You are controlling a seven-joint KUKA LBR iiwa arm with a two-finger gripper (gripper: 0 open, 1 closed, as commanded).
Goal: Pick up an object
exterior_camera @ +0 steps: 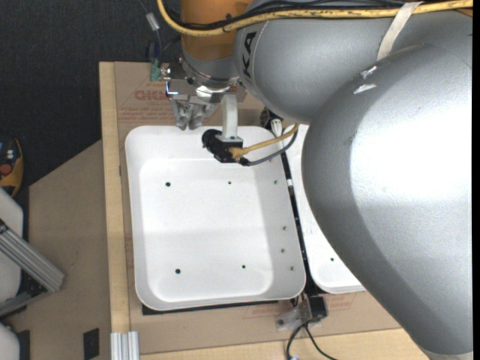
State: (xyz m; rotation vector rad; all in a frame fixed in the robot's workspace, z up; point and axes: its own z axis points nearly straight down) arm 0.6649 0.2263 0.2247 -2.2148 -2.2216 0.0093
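Observation:
My gripper (189,117) hangs over the back rim of the left white bin (142,201), near its far left corner. Above it sit the orange band (217,10) and the grey wrist. The bin floor in view carries just a few small dark dots (168,184). No loose object shows at the gripper. The bulky grey arm (375,126) hides most of the right bin (330,268).
A black fitting with a yellow cable (221,147) hangs from the wrist just over the left bin's back edge. The bins rest on a brown board (112,201). A cable and connector (304,313) lie at the front edge between the bins.

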